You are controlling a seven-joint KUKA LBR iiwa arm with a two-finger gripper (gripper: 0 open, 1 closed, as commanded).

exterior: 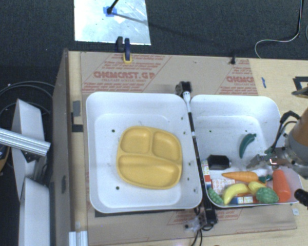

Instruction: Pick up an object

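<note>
Our gripper (267,161) sits low over the right bin (231,106), at its right side; we can't tell its state from this angle, and nothing shows in it. Candidates crowd that bin's near edge: carrot (239,176), banana (233,191), a red piece (282,184), a green bumpy piece (267,195), plus a green pepper (246,144) standing apart. We judge that one easiest, since the pile invites collisions. Left bin (100,137) holds a yellow divided plate (149,156).

A lab — paper-covered bench (159,68), loose cables (20,94), dark carpet.
</note>
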